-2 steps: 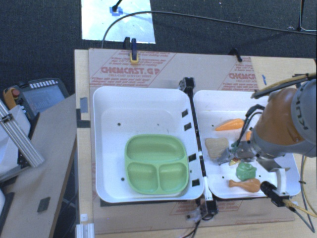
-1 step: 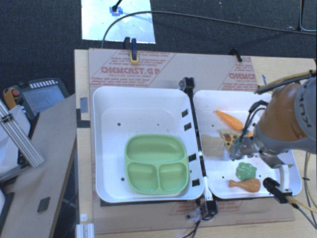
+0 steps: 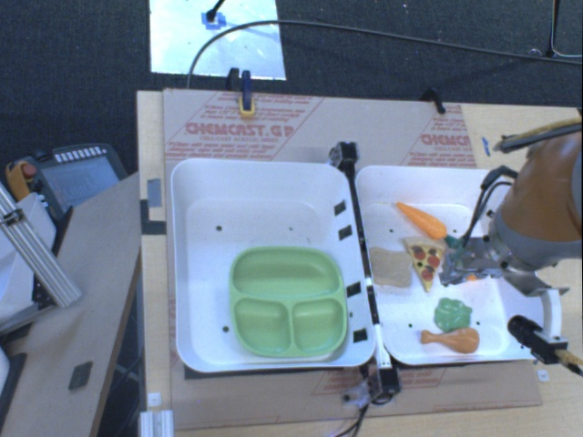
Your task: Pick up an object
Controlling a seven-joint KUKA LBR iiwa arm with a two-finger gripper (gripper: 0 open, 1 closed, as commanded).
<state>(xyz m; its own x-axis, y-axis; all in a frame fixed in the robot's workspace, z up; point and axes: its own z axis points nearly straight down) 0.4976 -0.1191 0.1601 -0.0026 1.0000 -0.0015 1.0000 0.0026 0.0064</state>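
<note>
From my seat, nearest me in the right white bin (image 3: 492, 349) lies a tan plastic chicken drumstick (image 3: 450, 340), its long axis running left to right, thin bone end to the left and fat end to the right. Just behind it sits a green leafy toy vegetable (image 3: 453, 315), close to the drumstick but apart from it. Farther back and a little left of that green piece is a toy pizza slice with red dots (image 3: 424, 260); its long axis runs near to far, with the tip pointing toward me and the crust at the far end. A flat grey-tan pad (image 3: 392, 268) lies just left of the slice, touching or nearly touching it. The two-finger gripper (image 3: 454, 274) hangs just right of the slice, low over the bin floor; I can't tell how its pincer stands, it's a dark blur from here. Behind the slice lies an orange toy carrot (image 3: 422, 219), long axis slanting from far left to near right. The grey arm with its orange band (image 3: 547, 208) comes in right of the slice. Well left of the slice, in the left white bin (image 3: 264, 185), rests a pale green three-compartment plastic tray (image 3: 288, 299).
</note>
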